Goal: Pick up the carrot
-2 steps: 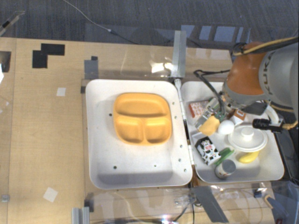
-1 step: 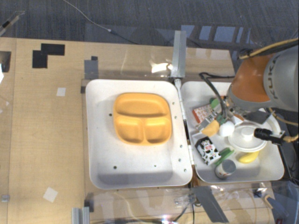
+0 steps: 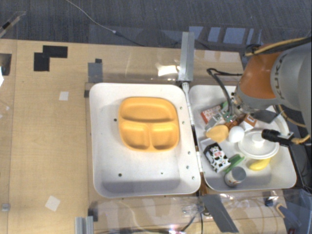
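- The carrot (image 3: 217, 132) is hard to pick out with certainty: the likeliest candidate is a pale orange-yellow, blunt, tapering piece in the right bin (image 3: 287, 179), near that bin's left-centre.
- It lies just beside a white egg-shaped object (image 3: 236, 133) on its right, and below a red-and-white packet (image 3: 212, 114).
- The arm (image 3: 275, 77), grey with an orange band, reaches down over the upper part of the right bin; the gripper (image 3: 233, 112) hangs just above and to the right of the carrot.
- Whether the gripper is open or closed cannot be told, since the wrist and cables cover its tip; nothing is seen held in it.
- A white bowl (image 3: 259, 145) sits to the right of the egg-shaped object, with a yellow item (image 3: 258, 165) partly tucked under its lower rim.
- A black-and-white patterned toy (image 3: 217, 158), a green piece (image 3: 236, 159) and a dark round can (image 3: 236, 176) crowd the lower part of the same bin; their exact shapes are unclear.
- The left bin (image 3: 105, 179) holds a yellow divided tray (image 3: 148, 123), well apart from the carrot.
- The tabletop (image 3: 44, 150) is light wood.
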Tool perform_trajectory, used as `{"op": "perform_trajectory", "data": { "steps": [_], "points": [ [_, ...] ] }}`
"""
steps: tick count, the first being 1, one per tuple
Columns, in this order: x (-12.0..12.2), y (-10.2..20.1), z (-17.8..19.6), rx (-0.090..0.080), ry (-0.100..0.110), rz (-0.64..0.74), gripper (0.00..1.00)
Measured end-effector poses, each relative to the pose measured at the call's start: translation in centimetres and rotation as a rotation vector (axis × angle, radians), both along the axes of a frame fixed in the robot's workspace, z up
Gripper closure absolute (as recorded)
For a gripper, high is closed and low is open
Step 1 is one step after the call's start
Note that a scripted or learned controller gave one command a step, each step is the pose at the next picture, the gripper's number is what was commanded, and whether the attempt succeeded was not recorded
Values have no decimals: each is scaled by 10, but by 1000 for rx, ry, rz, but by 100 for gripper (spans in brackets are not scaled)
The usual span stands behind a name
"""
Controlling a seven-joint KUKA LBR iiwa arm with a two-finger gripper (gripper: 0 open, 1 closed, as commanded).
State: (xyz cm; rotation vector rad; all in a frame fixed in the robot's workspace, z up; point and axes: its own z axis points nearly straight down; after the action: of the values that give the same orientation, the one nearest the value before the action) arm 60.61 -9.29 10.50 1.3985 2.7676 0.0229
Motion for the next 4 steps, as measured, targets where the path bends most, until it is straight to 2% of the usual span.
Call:
{"op": "perform_trajectory", "data": {
  "steps": [1,2,3,4],
  "points": [
    [-39,0,0,0,-16,-78,0],
    [-38,4,0,15,-18,-290,0],
    [-54,1,-14,17,19,-435,0],
    [-52,1,-2,16,12,-426,100]
  ]
}}
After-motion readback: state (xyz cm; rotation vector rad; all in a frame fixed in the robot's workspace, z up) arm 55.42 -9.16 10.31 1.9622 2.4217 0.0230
